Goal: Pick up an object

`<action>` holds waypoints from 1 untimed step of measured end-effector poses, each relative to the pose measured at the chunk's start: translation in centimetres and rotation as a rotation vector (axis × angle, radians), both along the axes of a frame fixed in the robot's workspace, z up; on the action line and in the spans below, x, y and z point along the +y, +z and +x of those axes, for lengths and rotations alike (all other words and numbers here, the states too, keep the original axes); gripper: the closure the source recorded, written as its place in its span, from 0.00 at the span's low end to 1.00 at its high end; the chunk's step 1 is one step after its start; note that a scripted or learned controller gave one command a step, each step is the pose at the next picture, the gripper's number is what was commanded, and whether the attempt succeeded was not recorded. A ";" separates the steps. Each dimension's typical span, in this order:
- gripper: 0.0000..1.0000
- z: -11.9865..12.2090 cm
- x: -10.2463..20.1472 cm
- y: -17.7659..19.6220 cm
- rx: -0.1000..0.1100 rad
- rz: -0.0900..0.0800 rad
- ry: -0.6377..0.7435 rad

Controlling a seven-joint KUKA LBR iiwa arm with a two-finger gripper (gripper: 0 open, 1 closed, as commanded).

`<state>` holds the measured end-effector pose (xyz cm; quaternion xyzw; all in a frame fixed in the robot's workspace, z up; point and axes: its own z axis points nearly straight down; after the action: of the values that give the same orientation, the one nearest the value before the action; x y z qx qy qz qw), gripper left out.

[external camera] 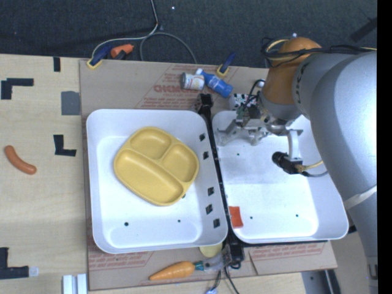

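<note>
We are seeing the arm (331, 103) reaching in from the right, its gripper (244, 126) hanging over the far left corner of the right bin (275, 222), close to the divider, and we cannot tell whether the pincer is wide or narrow. The yellow divided plate (157, 164) is lying flat in the left bin (104, 225), well apart from the gripper. Outside the bins, a carrot (173, 271) is lying at the near edge, a sausage (20, 160) far left and a small bottle (208, 81) behind them.
</note>
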<state>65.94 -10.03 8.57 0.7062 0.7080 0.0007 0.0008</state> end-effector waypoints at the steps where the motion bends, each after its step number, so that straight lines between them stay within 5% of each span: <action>1: 0.00 1.0 -2.6 0.0 -0.001 0.001 -0.001</action>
<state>66.97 -12.66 8.60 0.7066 0.7076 0.0015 0.0010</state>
